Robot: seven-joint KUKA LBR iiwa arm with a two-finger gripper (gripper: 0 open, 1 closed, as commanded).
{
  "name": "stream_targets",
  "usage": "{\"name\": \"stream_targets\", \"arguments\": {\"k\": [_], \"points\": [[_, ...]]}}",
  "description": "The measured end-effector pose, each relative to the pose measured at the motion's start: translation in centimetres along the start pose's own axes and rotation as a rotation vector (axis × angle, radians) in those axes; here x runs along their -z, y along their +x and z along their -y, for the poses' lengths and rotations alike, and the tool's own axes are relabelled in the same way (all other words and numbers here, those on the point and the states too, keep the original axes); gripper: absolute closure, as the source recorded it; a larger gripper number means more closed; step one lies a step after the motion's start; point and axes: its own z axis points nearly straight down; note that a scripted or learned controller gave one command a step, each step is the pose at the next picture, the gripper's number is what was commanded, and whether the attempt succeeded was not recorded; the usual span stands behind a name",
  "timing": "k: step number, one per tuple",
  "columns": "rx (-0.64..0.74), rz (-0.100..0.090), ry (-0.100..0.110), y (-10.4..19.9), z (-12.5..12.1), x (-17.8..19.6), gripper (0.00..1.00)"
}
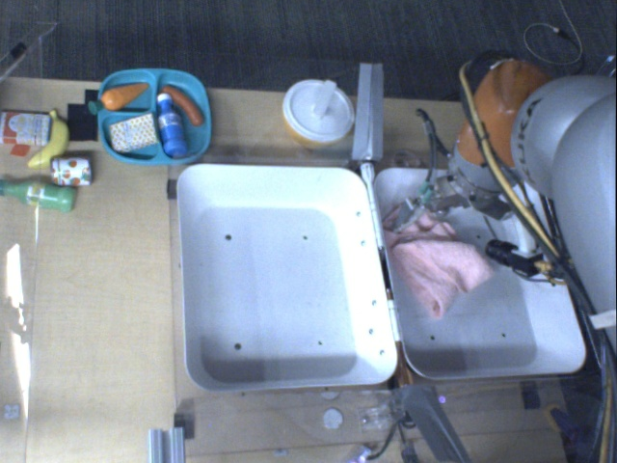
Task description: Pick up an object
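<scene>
Bench (96, 307) wood, runs off frame left and bottom. Left bin (280, 365) sits well left of the pincer. Right bin (501, 355) is under the pincer, its right rim hidden by the arm (569, 152), which is cut off at the frame edge; cables cross over it. Pink cloth (439, 263) lies crumpled in the right bin, just below and left of the pincer, top edge touching or nearly touching it, can't tell which. Pincer (434, 196) is down at the bin's upper left corner; too dark and cluttered there to tell whether it's apart or together, and nothing is visibly gripped. Far left of the pincer: blue divided tray (198, 99) with a carrot (125, 95), a sausage-like piece (188, 107), a blue bottle (171, 128) and a speckled block (132, 133). White lidded cup (318, 112) up-left of the pincer. At the far left edge: banana (53, 141), small carton (24, 128), small can (70, 171), green bottle (39, 194). Labels on carton and can too small to read.
</scene>
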Motion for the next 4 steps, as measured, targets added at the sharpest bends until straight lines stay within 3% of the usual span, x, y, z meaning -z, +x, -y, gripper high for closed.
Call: {"name": "stream_targets", "arguments": {"k": [1, 2, 3, 4], "points": [[0.002, 0.003, -0.008, 0.0, -0.3, 1.3, 1.00], [0.311, -0.002, 0.003, 1.5, -2.4, 9.9, 1.00], [0.310, -0.002, 0.003, 1.5, -2.3, 9.8, 0.00], [0.314, 0.001, -0.004, 1.6, -2.6, 11.0, 1.00]]}}
